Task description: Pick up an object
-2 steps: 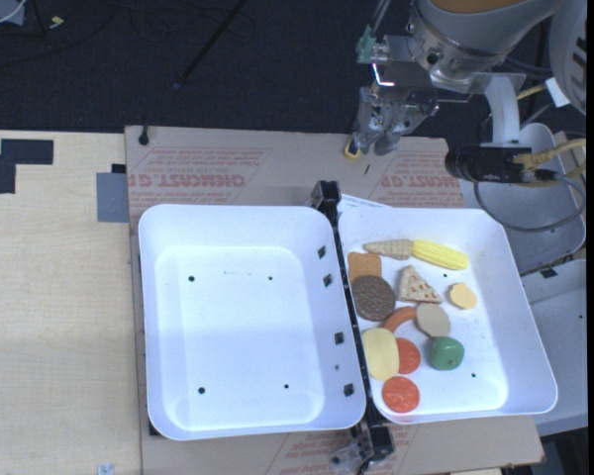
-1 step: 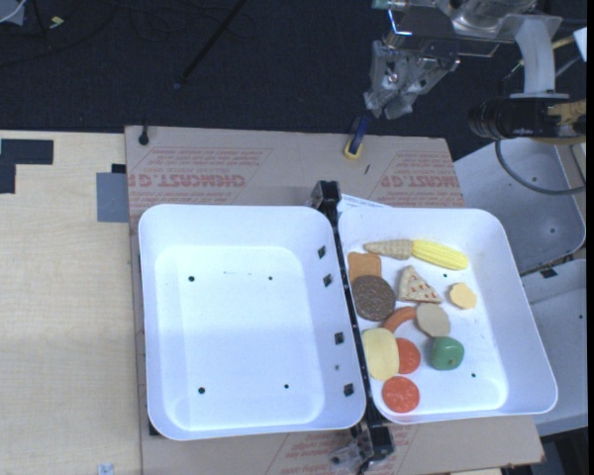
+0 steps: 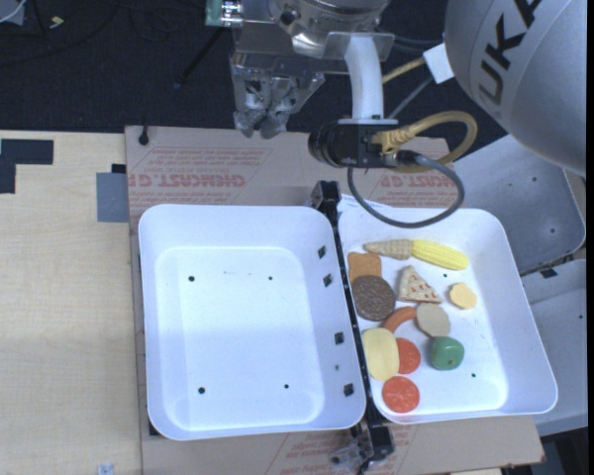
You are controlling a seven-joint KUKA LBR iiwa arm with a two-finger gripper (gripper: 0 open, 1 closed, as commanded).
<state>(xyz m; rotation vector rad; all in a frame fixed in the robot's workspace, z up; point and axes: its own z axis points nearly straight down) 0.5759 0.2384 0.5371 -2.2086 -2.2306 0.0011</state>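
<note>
The right bin (image 3: 520, 364) holds several toy food pieces: a yellow corn cob (image 3: 440, 255), a brown round cookie (image 3: 373, 297), a pizza wedge (image 3: 416, 286), a green ball (image 3: 445, 352), a pale yellow piece (image 3: 380, 352) and an orange-red disc (image 3: 401, 395). My gripper (image 3: 263, 125) hangs high above the bench, beyond the back edge of the left bin (image 3: 168, 228), far from the food. Its fingers converge to a point with nothing between them.
A black hinge strip (image 3: 339, 305) separates the two bins. A cable loop (image 3: 406, 161) hangs from the arm over the right bin's back edge. The brown board (image 3: 218, 171) under the bins lies on a pale wood bench (image 3: 49, 315).
</note>
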